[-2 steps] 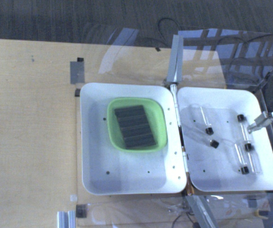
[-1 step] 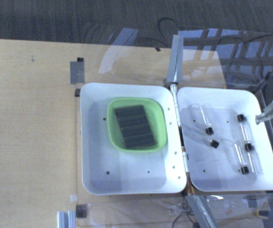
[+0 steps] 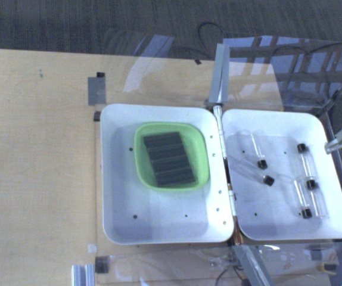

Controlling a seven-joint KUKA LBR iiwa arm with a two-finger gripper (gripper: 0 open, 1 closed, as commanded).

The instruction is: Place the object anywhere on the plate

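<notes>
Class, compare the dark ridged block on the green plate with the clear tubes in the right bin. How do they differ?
The dark ridged block is opaque, nearly black and flat; the clear tubes are see-through with small black caps. The block is one broad slab, the tubes several thin cylinders. The block lies on the green plate in the left bin; the tubes lie scattered on the right bin floor. Both rest flat, untouched.

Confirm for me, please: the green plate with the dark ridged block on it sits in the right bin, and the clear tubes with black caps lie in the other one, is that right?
Not quite: the bins are swapped. The camera view shows the green plate with the dark ridged block on it in the left bin, and the clear tubes with black caps lying in the right bin.
</notes>
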